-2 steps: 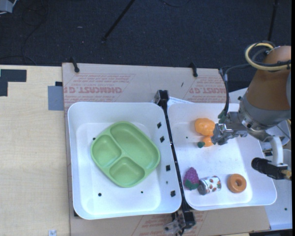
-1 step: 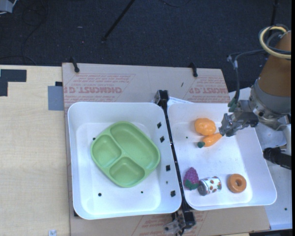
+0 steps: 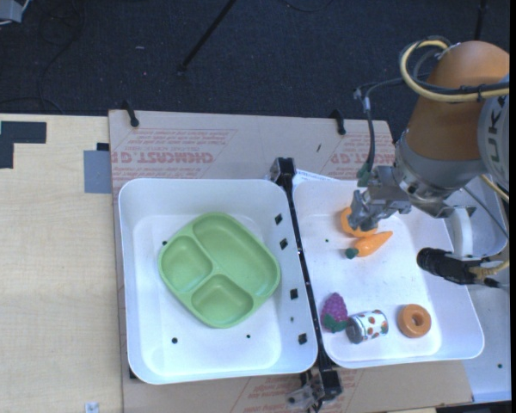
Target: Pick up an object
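The carrot (image 3: pixel 371 243) lies in the right bin (image 3: pixel 464 338), far half, beside an orange piece (image 3: pixel 348 223). My hand (image 3: pixel 367 216) sits directly over both; I cannot tell its state. I should centre on one item before closing.

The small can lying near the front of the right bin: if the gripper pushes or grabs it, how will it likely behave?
The can lies on its side, so a push across its length would probably roll it. The purple grapes sit right beside one end and the doughnut is close, so it may bump them. It looks rigid with a smooth round wall, so a loose pinch could slip.
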`<state>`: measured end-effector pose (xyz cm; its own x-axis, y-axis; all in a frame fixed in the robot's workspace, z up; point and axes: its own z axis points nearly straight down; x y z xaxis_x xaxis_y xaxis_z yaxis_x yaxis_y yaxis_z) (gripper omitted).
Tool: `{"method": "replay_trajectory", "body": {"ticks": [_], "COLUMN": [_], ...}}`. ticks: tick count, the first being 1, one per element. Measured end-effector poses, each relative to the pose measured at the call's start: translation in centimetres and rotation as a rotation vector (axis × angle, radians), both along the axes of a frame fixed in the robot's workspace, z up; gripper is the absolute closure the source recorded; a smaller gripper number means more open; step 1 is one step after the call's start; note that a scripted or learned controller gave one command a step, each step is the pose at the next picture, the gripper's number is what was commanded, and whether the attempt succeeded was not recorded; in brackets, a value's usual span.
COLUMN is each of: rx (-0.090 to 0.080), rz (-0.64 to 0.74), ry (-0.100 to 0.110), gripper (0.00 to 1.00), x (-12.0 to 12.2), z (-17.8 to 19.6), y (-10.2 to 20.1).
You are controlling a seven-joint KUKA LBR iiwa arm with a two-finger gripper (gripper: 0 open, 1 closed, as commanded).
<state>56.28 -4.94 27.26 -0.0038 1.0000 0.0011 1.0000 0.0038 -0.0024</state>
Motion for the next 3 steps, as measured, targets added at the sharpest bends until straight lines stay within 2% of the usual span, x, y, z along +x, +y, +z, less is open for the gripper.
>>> {"method": "replay_trajectory", "body": {"ticks": [1,2,3], "rx": [0.001,-0.001,-0.001], "rz": [0.0,0.0,-0.001], "ry": [0.003,0.001,-0.001], "gripper": [1.0,1.0,1.0], "x": [0.9,3.0,4.3], "z": [-1.9,-3.4,-3.3], "y": [5.1,9.4,13.5]}}
